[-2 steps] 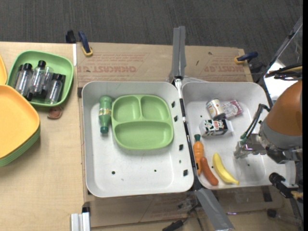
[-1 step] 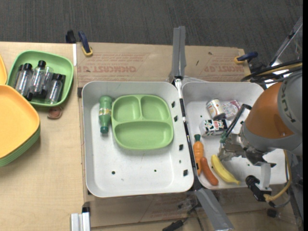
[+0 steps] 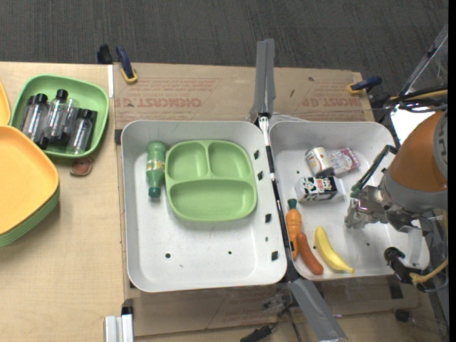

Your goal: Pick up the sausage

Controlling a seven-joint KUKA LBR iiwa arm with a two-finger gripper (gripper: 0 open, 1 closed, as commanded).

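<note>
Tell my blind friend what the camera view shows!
A robot gripper hovers in the right bin, right of a reddish sausage lying between a carrot and a banana. The left bin holds a green tray.

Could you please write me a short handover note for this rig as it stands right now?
Claw: low over the right bin, toward its right side; whether it is open or shut can't be told, and nothing is visibly held.
Sausage: lying at the right bin's front left, between the carrot and the banana.
Done: nothing yet; sausage untouched.
Left: move the claw left and forward to the sausage, grasp it, lift it.
</note>
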